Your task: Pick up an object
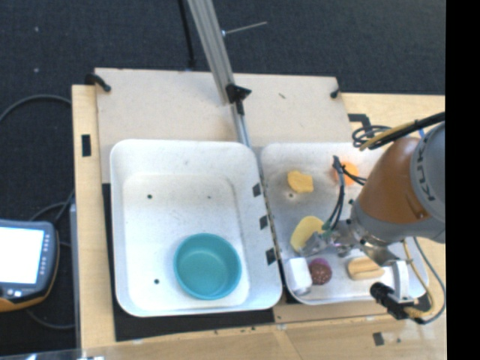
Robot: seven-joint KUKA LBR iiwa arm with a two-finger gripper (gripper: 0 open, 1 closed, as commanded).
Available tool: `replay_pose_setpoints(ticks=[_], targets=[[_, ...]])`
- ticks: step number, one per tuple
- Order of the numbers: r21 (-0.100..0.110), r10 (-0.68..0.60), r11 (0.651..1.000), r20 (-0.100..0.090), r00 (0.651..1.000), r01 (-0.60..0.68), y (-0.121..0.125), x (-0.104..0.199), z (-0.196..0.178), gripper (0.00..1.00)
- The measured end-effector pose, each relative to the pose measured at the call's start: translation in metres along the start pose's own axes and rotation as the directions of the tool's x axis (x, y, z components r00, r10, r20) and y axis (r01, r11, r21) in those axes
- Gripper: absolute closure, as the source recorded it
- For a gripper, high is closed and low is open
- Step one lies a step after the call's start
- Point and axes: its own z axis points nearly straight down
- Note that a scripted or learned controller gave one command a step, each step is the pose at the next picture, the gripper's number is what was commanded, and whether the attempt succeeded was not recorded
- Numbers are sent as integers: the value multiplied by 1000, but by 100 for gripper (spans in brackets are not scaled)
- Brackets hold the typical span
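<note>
Arm: we see the grey arm (401,190) with its orange band entering from the right and bending down over the right bin (279,163).
Gripper: we locate the gripper (337,238) low in the right bin, just beside the yellow banana-shaped piece (305,232); we cannot tell whether it is released or clenched, and no object is visibly grasped.
Right bin contents: we note a small yellow block (301,181) near the far wall, the yellow banana-shaped piece at the centre, a dark red round object (321,271) and a white object (299,273) touching or nearly touching at the near wall, and a tan block (364,268) to the right of them.
Orange item: we see a small orange object (337,172) by the arm, partly hidden.
Left bin: we see the left bin (135,163) holding a teal bowl (208,266) upright near its front.
</note>
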Motion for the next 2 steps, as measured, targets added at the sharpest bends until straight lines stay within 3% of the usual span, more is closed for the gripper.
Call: replay_pose_setpoints(ticks=[1, 2], targets=[[-8, 6, 1000, 0, 1000, -6, 3, -1, -13, 100], [-9, -3, 1000, 1, 1000, 3, 1, -3, -57, 100]])
